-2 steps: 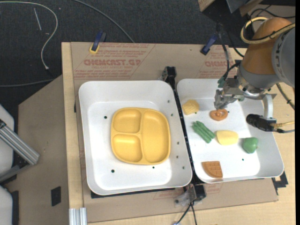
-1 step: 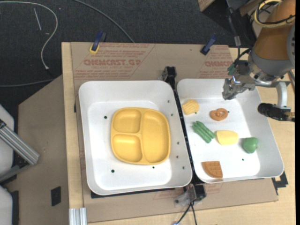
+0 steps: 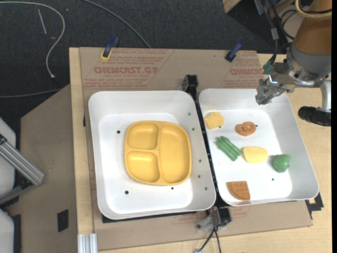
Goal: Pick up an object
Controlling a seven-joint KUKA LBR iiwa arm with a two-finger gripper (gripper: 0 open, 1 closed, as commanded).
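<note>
Six small toy foods lie loose in the right bin (image 3: 303,157), all below and left of the gripper (image 3: 265,96): a ridged pale-yellow chip (image 3: 213,120), a brown ring-shaped doughnut (image 3: 246,128) nearest the gripper, a bumpy green bean pod (image 3: 228,148), a smooth yellow lemon-like piece (image 3: 255,154), a rounded green piece (image 3: 281,163) and a gridded orange waffle wedge (image 3: 238,190). The gripper hangs over the bin's far rim, apart from every piece, and whether it is spread or closed I cannot tell, though nothing shows in its grasp. The left bin (image 3: 100,141) holds a glossy yellow plastic plate (image 3: 157,153) with three compartments.
</note>
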